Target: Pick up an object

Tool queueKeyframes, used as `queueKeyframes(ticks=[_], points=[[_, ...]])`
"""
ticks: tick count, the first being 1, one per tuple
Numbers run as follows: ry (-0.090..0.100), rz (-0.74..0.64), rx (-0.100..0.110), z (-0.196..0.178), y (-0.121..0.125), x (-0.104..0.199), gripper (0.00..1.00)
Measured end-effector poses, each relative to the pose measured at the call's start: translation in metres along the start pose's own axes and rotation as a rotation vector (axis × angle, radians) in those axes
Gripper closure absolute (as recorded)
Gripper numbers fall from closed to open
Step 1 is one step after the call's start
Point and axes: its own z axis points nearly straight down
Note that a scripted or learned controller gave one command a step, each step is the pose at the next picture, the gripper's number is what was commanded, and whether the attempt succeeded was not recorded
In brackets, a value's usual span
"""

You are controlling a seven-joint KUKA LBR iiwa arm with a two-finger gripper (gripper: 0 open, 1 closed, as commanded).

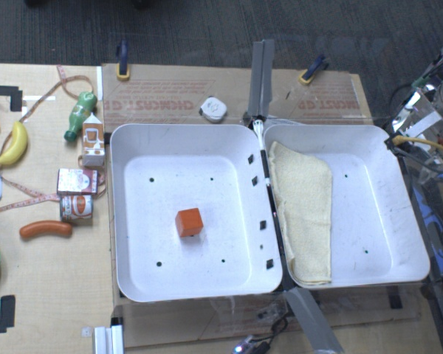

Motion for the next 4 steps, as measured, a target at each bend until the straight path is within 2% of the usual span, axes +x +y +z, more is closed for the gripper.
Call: queueKeyframes(ticks=[1, 2, 3, 4], points=[[0.003, -0.252, 0.0, 0.133, -0.061, 0.007, 0.0], [0.003, -0.249, -0.002, 0.02, -0.016, 0.0, 0.0], [0.002, -0.179, -0.001, -0.012, -0.012, -0.02, 0.0], [0.002, 0.202, 0.0, -0.099, -0.006, -0.018, 0.0]])
